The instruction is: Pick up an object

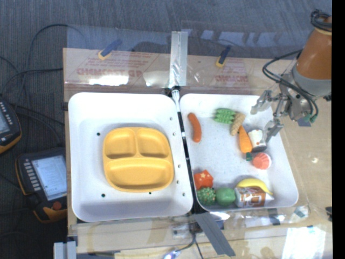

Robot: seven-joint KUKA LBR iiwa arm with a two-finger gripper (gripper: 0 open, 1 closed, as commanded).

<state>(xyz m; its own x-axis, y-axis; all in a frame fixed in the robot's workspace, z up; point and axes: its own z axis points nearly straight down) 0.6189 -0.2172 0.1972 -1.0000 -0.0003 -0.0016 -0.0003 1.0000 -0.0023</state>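
- Gripper (268,114) is seen at the upper right corner of the right bin (215,161), its two grey fingers spread apart with nothing between them; one finger (262,101) lies over the bin's rim, the other (273,127) reaches down toward the bin floor.
- Carrot (245,140), the nearest object, is shown lying just below the lower finger, tilted, with a small white piece (256,138) just beside it on the right.
- Tomato-like red fruit (261,161) is placed just below the carrot.
- Corn cob (236,123) and a green vegetable (224,115) are set side by side near the bin's top, left of the gripper.
- Sausage (194,127) is laid close to the bin's left wall, well apart from the gripper.
- Red pepper (203,179), broccoli (206,196), a green round item (226,196), a can (251,198) and a banana (253,184) are grouped along the bin's bottom edge.
- Left bin (86,123) is shown holding a yellow divided plate (138,158) at its centre.
- Arm (315,55), with its orange band, is seen entering from the right above the gripper.
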